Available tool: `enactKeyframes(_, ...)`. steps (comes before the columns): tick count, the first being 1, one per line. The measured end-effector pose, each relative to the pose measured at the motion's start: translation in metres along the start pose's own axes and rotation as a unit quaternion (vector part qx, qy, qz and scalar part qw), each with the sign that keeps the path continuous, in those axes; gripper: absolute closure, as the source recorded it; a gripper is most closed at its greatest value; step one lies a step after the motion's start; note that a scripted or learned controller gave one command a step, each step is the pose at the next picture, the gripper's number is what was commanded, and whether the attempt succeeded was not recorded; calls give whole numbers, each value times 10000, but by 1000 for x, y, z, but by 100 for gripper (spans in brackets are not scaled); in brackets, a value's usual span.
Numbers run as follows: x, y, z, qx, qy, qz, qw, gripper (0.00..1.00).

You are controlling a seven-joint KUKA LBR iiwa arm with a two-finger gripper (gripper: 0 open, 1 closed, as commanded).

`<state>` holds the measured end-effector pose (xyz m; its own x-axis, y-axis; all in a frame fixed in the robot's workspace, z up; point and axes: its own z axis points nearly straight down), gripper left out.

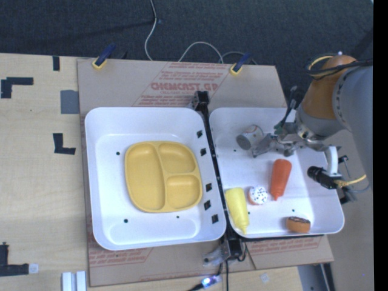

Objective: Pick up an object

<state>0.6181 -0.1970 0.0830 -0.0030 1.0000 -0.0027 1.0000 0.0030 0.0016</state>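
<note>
The right bin holds an orange carrot-shaped toy, a small white ball with dark dots, a yellow squeeze-bottle shape against the left wall, and a small brown and orange piece at the near right corner. My gripper hangs low over the far part of this bin, up and left of the carrot. It is open, with nothing visible between its two grey fingers. The carrot's top end lies just right of the fingers, apart from them.
The left bin holds a yellow divided plate in its middle. A black divider runs between the bins. The arm's grey body and orange band rise over the right bin's far right corner. Cables lie beyond the bins.
</note>
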Motion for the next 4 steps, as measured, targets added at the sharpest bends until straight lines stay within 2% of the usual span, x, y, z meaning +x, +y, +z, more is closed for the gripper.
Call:
enactKeyframes(1, 0, 1, -14, -13, -7, 1, 10000, 100)
enactKeyframes(3, -6, -4, -103, -9, 6, 14, 10000, 100)
enactKeyframes(4, 1, -5, -165, -19, 5, 4, 10000, 100)
